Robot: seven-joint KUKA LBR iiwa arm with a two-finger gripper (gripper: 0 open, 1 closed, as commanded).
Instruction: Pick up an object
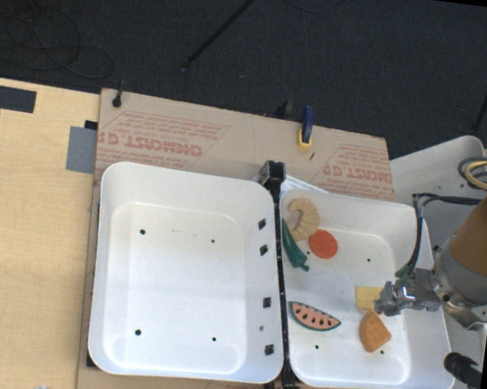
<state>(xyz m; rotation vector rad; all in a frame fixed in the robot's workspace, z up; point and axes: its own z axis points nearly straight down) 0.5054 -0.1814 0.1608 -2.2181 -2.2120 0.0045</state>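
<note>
The black divider [275,274] between the two white bins serves as the mark for everything here. Nearest the viewer and just right of the divider lies a watermelon slice [313,317], flat on the floor of the right bin [340,373], rind edge toward the front. Farther right of the divider, near that bin's right side, sits an orange-brown wedge, perhaps bread [375,333]. Just behind it is a pale yellow block [366,297], and the tool [389,301] is down right beside that block, touching or nearly touching its right edge. The metal tip is small and shiny from here, and I cannot tell whether it is wide or narrow, nor whether it has anything in it.

The grey arm [472,266] comes in from the right, over the bin's right wall.

Farther back, a red round piece, like a tomato [324,244], lies a short way right of the divider. A green piece [293,250] rests against the divider itself. Behind those, a tan ridged pastry-like thing [304,217] sits close to the divider near the back wall.

Left of the divider is the left bin [107,269]. Both bins stand on cardboard [188,141] on the bench [11,246].
</note>
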